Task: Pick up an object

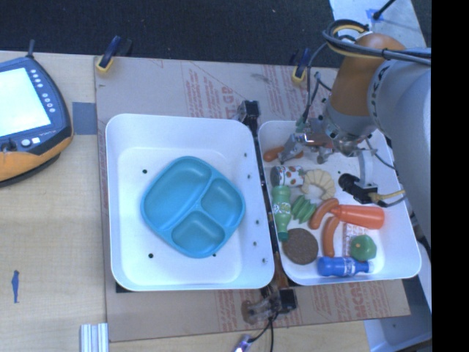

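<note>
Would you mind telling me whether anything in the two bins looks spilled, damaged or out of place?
Nothing stands out. The blue plate lies flat in the left bin, though turned at an angle to its walls. The toy food sits crowded but contained in the right bin.

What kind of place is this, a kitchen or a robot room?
Most likely a robot test lab, not a kitchen. A robot arm reaches over two white bins clamped to a bench, the food looks like plastic toys, and a control tablet lies nearby.
</note>
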`<state>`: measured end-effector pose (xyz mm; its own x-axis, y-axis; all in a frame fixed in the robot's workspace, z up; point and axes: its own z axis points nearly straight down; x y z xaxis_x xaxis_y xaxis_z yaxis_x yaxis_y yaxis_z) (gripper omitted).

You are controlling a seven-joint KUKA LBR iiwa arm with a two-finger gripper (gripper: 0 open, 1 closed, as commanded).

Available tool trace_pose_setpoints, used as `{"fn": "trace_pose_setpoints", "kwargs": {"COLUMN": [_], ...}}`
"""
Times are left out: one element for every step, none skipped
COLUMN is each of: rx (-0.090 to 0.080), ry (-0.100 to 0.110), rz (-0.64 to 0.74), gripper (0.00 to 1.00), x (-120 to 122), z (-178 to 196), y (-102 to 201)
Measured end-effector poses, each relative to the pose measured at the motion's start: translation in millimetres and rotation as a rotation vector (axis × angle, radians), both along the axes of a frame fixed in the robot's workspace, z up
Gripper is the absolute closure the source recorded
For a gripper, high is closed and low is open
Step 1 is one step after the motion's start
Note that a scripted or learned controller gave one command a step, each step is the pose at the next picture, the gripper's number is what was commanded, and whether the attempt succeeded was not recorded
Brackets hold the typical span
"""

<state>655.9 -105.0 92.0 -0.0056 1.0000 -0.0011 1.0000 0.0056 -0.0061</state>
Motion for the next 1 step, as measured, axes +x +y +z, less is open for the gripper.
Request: {"fn": "trace_pose_setpoints", "kwargs": {"rx": [-0.002], "ry": [0.005], "rz": [-0.001], "gripper": [0.00], "x": [-0.9], "z": [-0.2], "y": [8.9]}}
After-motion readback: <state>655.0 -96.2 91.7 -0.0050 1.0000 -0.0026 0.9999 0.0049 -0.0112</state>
